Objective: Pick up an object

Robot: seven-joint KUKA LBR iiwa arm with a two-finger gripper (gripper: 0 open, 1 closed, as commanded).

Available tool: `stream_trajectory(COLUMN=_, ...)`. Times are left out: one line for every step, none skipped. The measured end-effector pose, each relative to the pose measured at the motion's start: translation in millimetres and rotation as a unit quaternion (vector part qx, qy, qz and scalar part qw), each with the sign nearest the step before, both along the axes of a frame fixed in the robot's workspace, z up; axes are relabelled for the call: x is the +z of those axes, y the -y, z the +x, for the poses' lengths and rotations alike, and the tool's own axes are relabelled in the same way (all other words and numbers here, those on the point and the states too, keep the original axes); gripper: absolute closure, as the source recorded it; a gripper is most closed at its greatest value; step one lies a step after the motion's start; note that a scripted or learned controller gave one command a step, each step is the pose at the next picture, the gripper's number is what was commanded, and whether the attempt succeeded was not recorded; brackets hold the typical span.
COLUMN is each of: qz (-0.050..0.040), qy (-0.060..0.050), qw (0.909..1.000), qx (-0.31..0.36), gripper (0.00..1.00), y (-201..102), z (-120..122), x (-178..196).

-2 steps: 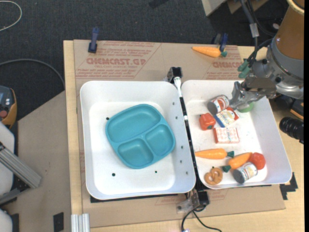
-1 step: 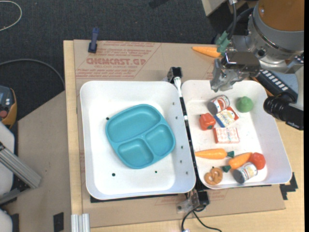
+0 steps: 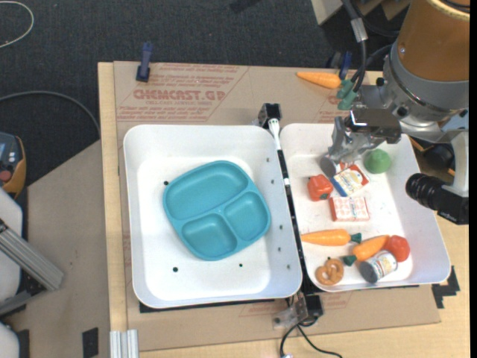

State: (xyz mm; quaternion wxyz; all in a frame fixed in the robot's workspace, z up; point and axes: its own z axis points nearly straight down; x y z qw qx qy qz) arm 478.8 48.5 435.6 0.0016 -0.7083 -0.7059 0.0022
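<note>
Right now I have the gripper (image 3: pixel 339 155) low in the right bin (image 3: pixel 425 271), its tip down among the toys at the bin's upper middle, just above a small red-and-white carton (image 3: pixel 351 179) and near a red block (image 3: pixel 320 187) to its left. From this slanted view I cannot tell how the gripper is set, nor whether anything is caught in it, so I treat nothing as held yet. A green ball (image 3: pixel 378 160) sits just beside the gripper on its right. Further down lie a pink-and-white box (image 3: pixel 349 209), a carrot (image 3: pixel 326 237), a second carrot (image 3: pixel 370 246) touching a tomato (image 3: pixel 399 247), a can (image 3: pixel 378 266) and a pretzel (image 3: pixel 329 271). The left bin (image 3: pixel 141 222) carries a blue divided plate (image 3: pixel 216 209), and one more carrot (image 3: pixel 319 79) lies outside on the table (image 3: pixel 186 92). My worry is the crowding: the carton, block and ball sit close together, so the gripper may land on an edge and nudge the carton away, or pinch two things at once. The ball would roll off at a light touch. A slanted carton could also slip out as I lift.
</note>
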Motion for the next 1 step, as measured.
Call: stream_trajectory(qz=-0.0004, qy=-0.001, qw=1.0000, qx=-0.003, gripper=1.00, y=74.5, z=8.8, x=-57.5)
